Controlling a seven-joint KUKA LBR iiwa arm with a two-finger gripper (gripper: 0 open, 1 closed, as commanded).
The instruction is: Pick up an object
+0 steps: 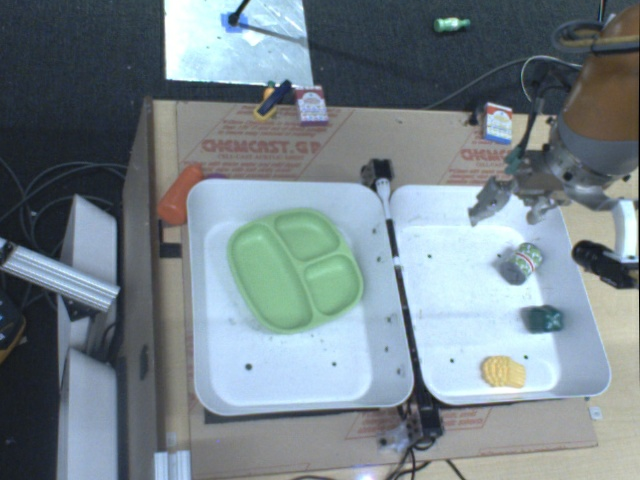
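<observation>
My gripper (512, 208) hangs over the far part of the right bin (450, 298), open, its two fingers (487, 201) spread with nothing between them. Just below and to the right of it a small grey-green can (521, 263) lies on the bin floor. Nearer the front are a dark green object (545, 318) and a yellow corn cob (503, 371). The arm's grey wrist and orange band (603, 88) come in from the upper right.
The left bin (230, 368) holds a light green divided plate (295, 268). An orange object (180, 193) lies outside its far left corner. Two small cartons (312, 105) (497, 123) and a yellow-black tool (272, 98) rest on the cardboard behind the bins.
</observation>
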